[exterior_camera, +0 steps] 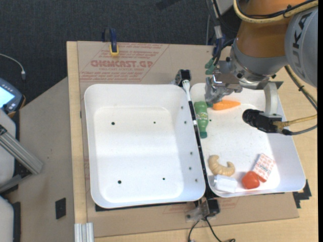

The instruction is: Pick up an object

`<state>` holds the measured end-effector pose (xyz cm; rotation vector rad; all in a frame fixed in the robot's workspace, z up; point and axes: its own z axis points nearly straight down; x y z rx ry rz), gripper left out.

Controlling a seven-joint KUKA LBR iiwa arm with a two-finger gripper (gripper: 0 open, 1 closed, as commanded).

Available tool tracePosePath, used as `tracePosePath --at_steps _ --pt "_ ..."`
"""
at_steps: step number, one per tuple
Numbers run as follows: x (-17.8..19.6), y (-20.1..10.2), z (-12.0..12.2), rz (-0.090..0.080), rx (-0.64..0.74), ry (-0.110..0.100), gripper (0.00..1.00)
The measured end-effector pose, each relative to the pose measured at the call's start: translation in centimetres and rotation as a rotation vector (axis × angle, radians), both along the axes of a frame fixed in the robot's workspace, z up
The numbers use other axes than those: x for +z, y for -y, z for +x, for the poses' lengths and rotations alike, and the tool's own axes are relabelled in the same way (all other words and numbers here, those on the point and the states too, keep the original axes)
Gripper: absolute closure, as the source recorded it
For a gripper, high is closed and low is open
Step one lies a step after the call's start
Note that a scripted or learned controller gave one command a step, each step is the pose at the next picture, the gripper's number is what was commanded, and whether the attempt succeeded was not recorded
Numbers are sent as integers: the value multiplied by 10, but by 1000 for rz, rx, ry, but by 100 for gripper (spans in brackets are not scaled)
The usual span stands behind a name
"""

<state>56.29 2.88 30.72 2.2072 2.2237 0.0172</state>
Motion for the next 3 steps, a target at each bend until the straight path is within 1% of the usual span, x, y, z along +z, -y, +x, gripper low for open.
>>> tracePosePath --at_steps 1,2,3 --pt "-73 68 -20 -2 -13 -21 100" --pt "-103 -38 -4 1 2 -18 100" --pt "-99 48 -22 -3 -14 -17 100"
